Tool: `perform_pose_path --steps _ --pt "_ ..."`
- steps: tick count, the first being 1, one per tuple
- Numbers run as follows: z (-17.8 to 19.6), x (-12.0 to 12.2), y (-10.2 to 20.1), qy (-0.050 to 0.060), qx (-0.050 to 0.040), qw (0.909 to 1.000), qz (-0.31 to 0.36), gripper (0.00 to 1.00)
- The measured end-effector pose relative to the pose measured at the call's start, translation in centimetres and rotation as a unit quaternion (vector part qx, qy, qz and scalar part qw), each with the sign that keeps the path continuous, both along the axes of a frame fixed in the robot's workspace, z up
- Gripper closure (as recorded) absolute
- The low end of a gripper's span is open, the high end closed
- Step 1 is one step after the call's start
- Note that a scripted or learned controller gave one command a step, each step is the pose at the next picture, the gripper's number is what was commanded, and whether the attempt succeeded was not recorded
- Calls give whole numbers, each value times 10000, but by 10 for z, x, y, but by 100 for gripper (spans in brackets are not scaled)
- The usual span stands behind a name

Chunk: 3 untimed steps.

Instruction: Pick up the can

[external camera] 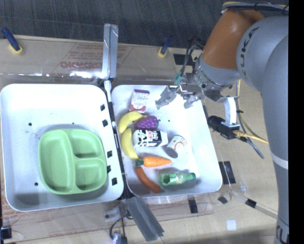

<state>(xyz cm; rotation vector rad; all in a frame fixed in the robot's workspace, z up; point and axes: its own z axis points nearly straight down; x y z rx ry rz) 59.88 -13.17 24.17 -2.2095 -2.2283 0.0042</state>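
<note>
The can [176, 145] lies on its side in the right half of the right bin [205, 136], a white cylinder with an orange mark on its wall, its dark open end turned toward the lower left of the frame. It rests just right of a small black-and-white carton [148, 137] and just above a carrot [155, 161], with nothing gripping it. The gripper [176, 98] hangs over the upper part of the same bin, above and well apart from the can, and its fingers [164, 97] are spread, released, with nothing between them. Around the can, a yellow banana [126, 131] curves along the bin's left wall, a bunch of purple grapes [148, 122] sits against it, and a pink-and-white packet [139, 100] lies near the bin's top edge. A green bottle [176, 178] lies on its side near the bottom edge, beside a reddish-orange sausage-shaped piece [146, 179]. The left bin [14, 111] holds a green divided plate [73, 160] in its lower middle. Both bins rest on the surface [50, 50], which has blue clamps at its upper edge.
</note>
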Motion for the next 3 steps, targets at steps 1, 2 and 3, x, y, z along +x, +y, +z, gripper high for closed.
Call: perform_pose_path --steps 1,2,3 --pt "-4 -72 -42 2 -5 9869 -1611 0" --pt "-150 -75 -60 -3 -5 9898 -1423 0" --pt "-140 -75 -60 3 -11 9902 -1397 100"
